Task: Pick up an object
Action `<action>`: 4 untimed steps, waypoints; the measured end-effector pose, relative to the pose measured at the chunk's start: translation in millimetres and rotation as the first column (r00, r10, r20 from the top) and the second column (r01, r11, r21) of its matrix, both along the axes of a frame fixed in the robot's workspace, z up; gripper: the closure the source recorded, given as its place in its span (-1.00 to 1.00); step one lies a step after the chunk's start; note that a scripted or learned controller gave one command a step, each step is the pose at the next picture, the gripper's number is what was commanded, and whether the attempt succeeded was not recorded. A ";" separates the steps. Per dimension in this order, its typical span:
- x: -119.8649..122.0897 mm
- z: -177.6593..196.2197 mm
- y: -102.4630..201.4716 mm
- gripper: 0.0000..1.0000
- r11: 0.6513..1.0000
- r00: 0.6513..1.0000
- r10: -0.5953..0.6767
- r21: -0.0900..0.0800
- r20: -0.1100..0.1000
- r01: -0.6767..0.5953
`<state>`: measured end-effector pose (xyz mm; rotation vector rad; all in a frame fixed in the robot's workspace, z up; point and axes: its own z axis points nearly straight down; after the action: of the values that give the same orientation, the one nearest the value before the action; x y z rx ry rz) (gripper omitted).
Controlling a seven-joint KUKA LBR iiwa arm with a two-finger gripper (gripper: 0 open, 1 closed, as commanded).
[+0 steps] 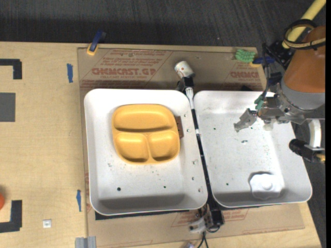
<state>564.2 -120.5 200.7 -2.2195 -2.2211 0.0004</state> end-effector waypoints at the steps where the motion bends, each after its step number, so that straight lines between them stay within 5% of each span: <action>1: -25.1 -115.7 -47.9 -1.00 0.984 0.984 -0.181 -0.002 0.002 0.181; 2: 11.0 -115.6 -27.8 -1.00 0.993 0.993 0.117 -0.002 0.005 -0.117; 3: 11.0 -115.5 -27.8 -1.00 0.993 0.993 0.117 -0.002 0.004 -0.117; 4: 31.7 -115.4 -69.7 -1.00 0.996 0.996 0.094 0.009 0.003 -0.094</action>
<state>595.9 -190.2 85.3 -2.1093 -2.3200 -0.0131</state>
